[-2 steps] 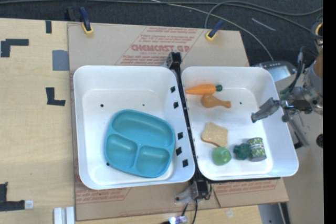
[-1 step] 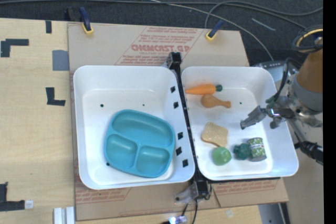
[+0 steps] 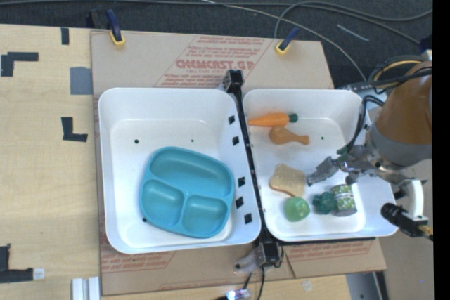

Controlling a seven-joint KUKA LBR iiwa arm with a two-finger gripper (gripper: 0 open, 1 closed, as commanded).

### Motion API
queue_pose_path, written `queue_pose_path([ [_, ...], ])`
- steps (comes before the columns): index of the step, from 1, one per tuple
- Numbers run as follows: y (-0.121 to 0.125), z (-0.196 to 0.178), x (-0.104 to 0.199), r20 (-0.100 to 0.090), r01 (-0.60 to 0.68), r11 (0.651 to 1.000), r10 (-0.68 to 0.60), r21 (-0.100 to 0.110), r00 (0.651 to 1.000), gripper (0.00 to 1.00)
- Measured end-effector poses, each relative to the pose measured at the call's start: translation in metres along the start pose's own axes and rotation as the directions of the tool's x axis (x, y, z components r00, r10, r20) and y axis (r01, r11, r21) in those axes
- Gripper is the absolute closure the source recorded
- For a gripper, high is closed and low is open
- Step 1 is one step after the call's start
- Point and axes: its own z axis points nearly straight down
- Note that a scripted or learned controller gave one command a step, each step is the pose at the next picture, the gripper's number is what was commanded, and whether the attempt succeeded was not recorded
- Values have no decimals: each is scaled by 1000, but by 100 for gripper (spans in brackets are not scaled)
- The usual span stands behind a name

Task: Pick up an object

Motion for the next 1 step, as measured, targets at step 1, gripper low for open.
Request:
queue_pose_path([
  [1, -2, 45, 7, 0, 0, 1000, 0, 0, 1000, 0],
])
